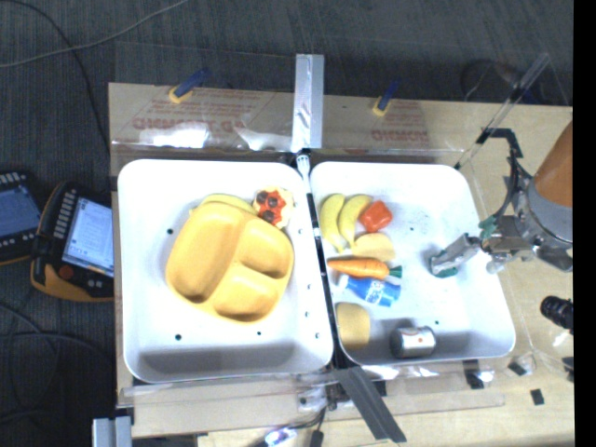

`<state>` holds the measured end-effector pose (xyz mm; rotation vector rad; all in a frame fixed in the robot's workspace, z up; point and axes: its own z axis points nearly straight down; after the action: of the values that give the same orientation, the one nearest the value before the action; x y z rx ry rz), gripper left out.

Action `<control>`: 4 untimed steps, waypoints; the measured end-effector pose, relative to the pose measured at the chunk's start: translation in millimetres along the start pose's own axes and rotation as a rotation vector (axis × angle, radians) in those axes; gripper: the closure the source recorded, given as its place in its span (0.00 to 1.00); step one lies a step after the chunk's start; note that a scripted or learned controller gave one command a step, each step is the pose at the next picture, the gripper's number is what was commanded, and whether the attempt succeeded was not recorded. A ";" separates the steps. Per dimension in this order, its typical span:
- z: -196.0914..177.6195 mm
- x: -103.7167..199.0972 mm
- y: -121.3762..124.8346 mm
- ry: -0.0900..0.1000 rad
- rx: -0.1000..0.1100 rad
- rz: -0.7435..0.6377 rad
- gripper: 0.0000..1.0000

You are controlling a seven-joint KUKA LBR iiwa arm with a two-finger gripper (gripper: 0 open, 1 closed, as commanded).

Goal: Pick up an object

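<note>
A handheld pendant (76, 254) with a lit screen is seen on the dark floor at far left, cable trailing up. The left bin (149, 343) is taken up mostly by a big yellow divided tray (231, 261), tilted a bit, with a small orange-and-black toy (271, 205) touching its upper right edge, near the bin's top rim. A metal divider strip (308, 110) stands at the seam between the bins.

The right bin (484, 333) holds a cluster along its left wall: two bananas (341, 220) side by side at top, a red-orange pepper (376, 215) just beside them, a pale yellow fruit (374, 247) below, a carrot (359, 267) laid across, a blue-and-white packet (372, 291) under the carrot, a tan round item (353, 323) near the front-left corner. A grey can (412, 340) lies on its side at the front wall, apart from the cluster.

The gripper (448, 261) is seen low over the right part of the right bin, well apart from all items; fingertips look close together, nothing is seen between them. Grey arm and orange band (562, 170) enter from the right edge
</note>
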<state>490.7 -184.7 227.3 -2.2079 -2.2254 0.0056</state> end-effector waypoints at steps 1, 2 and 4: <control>138.0 30.9 45.5 -0.005 -0.012 -0.143 0.00; 137.4 61.5 114.0 -0.008 -0.018 -0.226 0.00; 121.8 58.9 160.3 -0.006 0.030 -0.159 1.00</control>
<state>649.5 -124.3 104.6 -2.0128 -2.3808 0.0449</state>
